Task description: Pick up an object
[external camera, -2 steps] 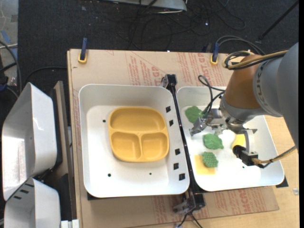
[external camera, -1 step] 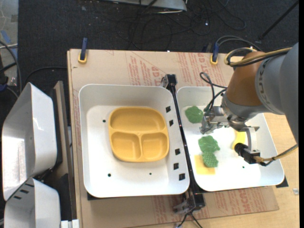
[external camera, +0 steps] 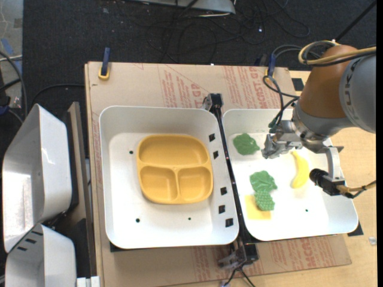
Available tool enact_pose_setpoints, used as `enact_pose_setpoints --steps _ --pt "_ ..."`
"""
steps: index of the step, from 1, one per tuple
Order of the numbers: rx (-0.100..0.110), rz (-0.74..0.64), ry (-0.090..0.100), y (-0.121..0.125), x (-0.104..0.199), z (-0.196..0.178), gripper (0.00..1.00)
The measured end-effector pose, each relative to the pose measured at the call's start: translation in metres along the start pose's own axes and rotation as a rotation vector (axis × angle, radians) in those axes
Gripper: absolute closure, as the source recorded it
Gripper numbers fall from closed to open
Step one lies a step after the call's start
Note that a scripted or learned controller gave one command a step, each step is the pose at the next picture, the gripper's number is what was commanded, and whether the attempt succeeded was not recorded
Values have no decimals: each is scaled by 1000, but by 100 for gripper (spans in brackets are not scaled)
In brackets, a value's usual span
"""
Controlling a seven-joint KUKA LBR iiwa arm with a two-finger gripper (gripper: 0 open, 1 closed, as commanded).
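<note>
**Four objects in the right bin, nothing picked yet**

Four items can be seen in the right bin [external camera: 335, 220]: a green leafy piece [external camera: 245, 143], a banana [external camera: 299, 172], a green broccoli-like piece [external camera: 263, 189] and a yellow slab [external camera: 258, 210] partly under it. A yellow divided plate [external camera: 175, 168] is sat in the left bin [external camera: 119, 220]. The end effector [external camera: 274, 148] is hung low between the leafy piece and the banana, so the approach step seems to be in hand. Whether it's clenched or released can't be told from this angle, and nothing is seen gripped. A descent centred on one item would be needed next. Red print on the cardboard over the table [external camera: 155, 79] is mirrored and can't be properly read.
</note>
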State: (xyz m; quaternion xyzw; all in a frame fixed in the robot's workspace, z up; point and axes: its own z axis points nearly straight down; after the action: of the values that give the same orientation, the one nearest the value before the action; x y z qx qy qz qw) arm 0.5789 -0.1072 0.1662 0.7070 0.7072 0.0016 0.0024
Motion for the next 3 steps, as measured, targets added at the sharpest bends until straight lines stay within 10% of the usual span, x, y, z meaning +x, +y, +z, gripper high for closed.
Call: enact_pose_setpoints --steps 2,3 --pt "2 -2 0 -4 0 -70 100" --pt "5 -7 2 11 48 -58 100"
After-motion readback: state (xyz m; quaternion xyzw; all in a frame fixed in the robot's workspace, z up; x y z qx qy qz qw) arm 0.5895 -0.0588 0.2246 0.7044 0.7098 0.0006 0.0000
